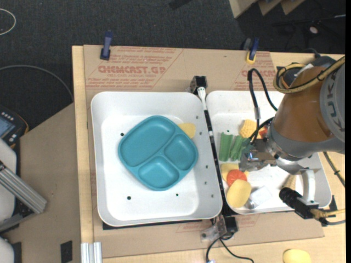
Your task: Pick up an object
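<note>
My gripper [251, 158] hangs low over the middle of the right bin [219, 104], under the bulky grey and orange wrist. It sits just right of a bundle of green sticks [230, 146] and just above a red-orange piece [236, 176]. A pale yellow rounded object [238, 194] lies at the bin's front left. A yellow corn-like piece [248, 128] and a small orange bit [262, 130] lie behind the gripper. The wrist hides much of the bin's right half.
The left bin [104, 147] holds a teal divided plate [158, 152] with a small yellow object [187, 129] at its far right edge. A black cable [207, 125] runs along the rim between the bins. Another yellow object [295, 255] lies off the bench at the front right.
</note>
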### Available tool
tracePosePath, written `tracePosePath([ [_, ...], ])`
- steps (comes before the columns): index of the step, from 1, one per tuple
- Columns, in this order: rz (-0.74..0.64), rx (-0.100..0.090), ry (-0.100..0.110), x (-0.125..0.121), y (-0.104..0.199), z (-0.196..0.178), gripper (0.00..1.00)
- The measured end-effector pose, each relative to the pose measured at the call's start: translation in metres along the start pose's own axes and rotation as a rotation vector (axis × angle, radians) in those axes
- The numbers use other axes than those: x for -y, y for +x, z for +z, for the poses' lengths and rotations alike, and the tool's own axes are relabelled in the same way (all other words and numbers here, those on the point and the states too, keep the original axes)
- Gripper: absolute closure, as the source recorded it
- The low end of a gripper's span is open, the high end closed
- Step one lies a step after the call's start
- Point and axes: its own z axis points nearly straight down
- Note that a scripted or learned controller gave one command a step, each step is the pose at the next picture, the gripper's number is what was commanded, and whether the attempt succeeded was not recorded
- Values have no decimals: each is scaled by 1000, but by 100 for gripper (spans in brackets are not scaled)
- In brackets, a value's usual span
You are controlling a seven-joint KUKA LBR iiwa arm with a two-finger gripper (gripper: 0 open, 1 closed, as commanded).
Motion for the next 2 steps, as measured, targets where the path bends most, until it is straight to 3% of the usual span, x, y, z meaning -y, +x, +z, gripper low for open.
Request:
tracePosePath([
  [1,-22,-5,-20,-1,101,-76,100],
  [2,-23,-7,-20,1,199,-136,100],
])
